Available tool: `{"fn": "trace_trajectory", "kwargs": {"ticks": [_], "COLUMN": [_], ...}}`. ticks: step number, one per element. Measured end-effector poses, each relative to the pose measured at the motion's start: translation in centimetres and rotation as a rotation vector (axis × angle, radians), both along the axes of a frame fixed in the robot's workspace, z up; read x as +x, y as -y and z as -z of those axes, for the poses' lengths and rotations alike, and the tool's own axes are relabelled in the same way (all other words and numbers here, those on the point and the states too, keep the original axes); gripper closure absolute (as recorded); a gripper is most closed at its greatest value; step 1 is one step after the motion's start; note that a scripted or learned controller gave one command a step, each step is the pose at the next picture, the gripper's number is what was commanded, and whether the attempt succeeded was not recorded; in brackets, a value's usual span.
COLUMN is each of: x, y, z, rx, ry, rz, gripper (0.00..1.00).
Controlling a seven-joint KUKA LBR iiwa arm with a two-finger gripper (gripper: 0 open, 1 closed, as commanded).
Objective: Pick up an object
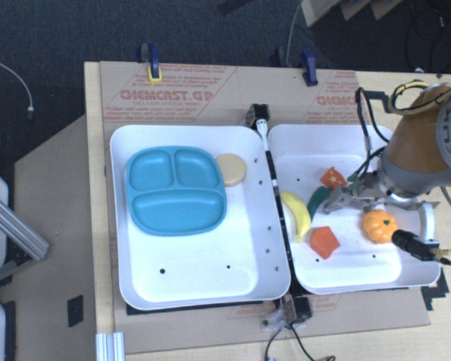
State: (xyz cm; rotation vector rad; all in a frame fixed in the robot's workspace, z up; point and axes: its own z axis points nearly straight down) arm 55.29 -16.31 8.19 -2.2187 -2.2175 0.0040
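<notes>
Nearest, an orange block (325, 241) is lying in the right bin (346, 277), beside a banana (298, 213). Gripper (337, 198) is reaching over a green item (318, 198); claw state cannot be told. Nothing is lifted; pick is pending.
</notes>
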Motion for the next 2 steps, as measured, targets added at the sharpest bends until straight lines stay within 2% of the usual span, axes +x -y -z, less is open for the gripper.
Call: {"fn": "trace_trajectory", "kwargs": {"ticks": [1, 2], "x": [0.2, 0.3], "y": [0.0, 0.0], "z": [-1.3, -5.6], "rx": [-0.003, -0.004], "ry": [0.007, 0.011], "rz": [0.000, -0.001], "gripper": [1.00, 1.00]}}
